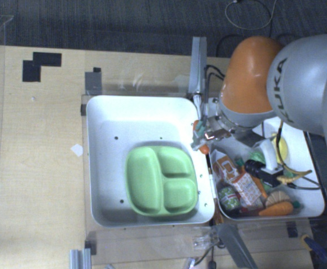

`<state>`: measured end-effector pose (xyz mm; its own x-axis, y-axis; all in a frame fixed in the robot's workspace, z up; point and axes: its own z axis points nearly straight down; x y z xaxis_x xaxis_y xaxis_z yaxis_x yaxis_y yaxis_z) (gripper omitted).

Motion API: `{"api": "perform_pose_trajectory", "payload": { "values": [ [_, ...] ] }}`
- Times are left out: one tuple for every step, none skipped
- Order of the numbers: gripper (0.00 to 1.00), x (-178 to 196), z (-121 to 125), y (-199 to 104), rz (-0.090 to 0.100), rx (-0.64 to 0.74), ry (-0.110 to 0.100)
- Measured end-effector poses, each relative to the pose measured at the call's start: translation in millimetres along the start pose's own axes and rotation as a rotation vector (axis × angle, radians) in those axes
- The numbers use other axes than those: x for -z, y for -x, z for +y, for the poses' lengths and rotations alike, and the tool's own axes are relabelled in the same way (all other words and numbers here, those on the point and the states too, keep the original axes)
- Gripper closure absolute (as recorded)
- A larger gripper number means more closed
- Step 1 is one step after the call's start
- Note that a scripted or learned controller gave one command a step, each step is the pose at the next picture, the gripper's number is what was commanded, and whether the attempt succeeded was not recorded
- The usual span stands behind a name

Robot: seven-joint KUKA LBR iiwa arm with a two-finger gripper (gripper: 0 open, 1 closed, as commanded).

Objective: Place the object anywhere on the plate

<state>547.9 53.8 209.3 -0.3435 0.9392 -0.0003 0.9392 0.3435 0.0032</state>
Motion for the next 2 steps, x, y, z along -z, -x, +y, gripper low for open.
{"api": "perform_pose_trajectory", "payload": {
  "values": [
    [1.0, -19.3, 27.2, -75.3, 0.0, 0.139, 0.001],
    [0.0, -19.1, 27.2, -74.8, 0.0, 0.138, 0.001]
  ]
}}
